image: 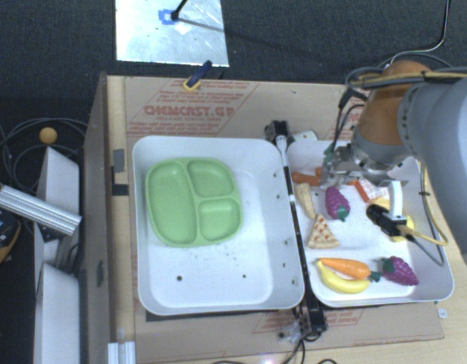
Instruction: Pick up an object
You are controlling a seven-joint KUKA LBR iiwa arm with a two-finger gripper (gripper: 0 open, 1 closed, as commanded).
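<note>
A purple eggplant toy [337, 202] lies in the right bin [438, 279], near its middle, directly below the gripper [338, 174]. Whether the fingers are spread or closed cannot be told. A pizza slice [321, 233] sits beside it, a carrot [345, 266] and banana [341, 281] toward the bin's front edge.

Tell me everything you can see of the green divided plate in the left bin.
The green divided plate is pale green, smooth like plastic, a rounded square with three compartments: one long on its left, two smaller on its right. It lies flat, right side up, in the upper left part of the left bin. Nothing lies in it or touches it; dark specks dot the bin floor beside it.
</note>
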